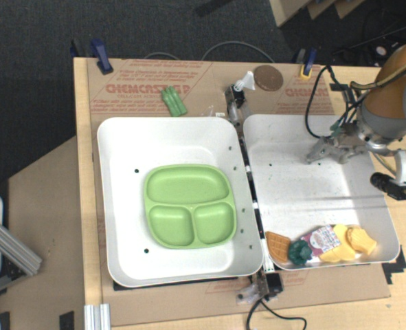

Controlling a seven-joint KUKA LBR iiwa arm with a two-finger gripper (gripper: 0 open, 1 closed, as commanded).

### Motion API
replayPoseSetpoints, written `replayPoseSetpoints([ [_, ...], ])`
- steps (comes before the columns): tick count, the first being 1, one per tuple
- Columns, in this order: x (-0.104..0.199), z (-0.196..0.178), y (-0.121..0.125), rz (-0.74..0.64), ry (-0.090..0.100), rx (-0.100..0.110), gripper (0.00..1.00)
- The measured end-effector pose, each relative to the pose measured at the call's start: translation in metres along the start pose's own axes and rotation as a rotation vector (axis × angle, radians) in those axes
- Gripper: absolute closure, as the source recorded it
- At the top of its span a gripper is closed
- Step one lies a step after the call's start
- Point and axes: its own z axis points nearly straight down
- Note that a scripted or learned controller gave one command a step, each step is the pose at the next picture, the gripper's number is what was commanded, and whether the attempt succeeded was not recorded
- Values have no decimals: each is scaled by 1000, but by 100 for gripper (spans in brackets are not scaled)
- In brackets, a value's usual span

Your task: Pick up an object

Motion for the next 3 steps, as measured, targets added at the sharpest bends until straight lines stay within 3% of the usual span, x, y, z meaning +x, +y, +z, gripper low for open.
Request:
replayPoseSetpoints([
  [1,-2,-81,38,-2,-12,-15,0],
  [2,-1,-7,-85,-2,-5,-4,0],
  [3,1,-2,-39,-4,-3,-4,0],
])
